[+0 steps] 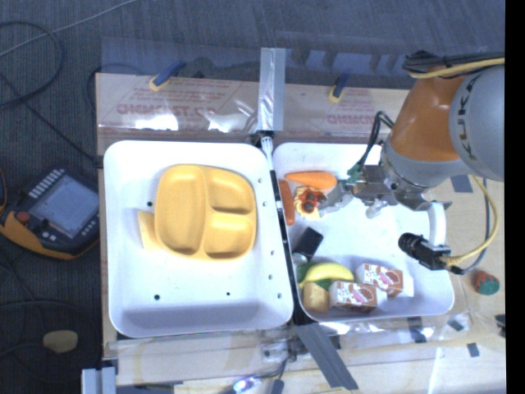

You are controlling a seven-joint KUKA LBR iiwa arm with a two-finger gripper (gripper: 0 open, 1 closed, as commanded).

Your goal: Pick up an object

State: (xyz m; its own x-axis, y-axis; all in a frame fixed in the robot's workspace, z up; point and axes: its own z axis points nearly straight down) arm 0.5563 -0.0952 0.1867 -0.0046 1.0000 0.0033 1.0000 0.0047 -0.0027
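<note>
Poised low over the upper half of the right bin [426, 295]: the gripper [353, 202], carried in from the right on the grey and orange arm [426, 130]. Open or closed, impossible to judge from this slanted view, and nothing seen clamped in it. Just to its left, nearly touching its tip, a small red and yellow toy [308, 202]; directly above that toy and touching it, a carrot [310, 179] lying with its long axis across the bin, left to right. Pressed against the bin's left wall, a thin orange strip [285, 203] running top to bottom. Probably the toy or the carrot as the target, both to the left of the gripper and close against that wall. Likely need: a short shift left, and for the carrot a closing line set across its length, not along it. Little room on the wall side, so some risk of nudging instead of gripping. Farther down the same bin, well apart from the gripper: a black block [308, 240], a banana [328, 271] and two small cartons [369, 287]. Over in the left bin [123, 286], a yellow divided tray [205, 210].
</note>
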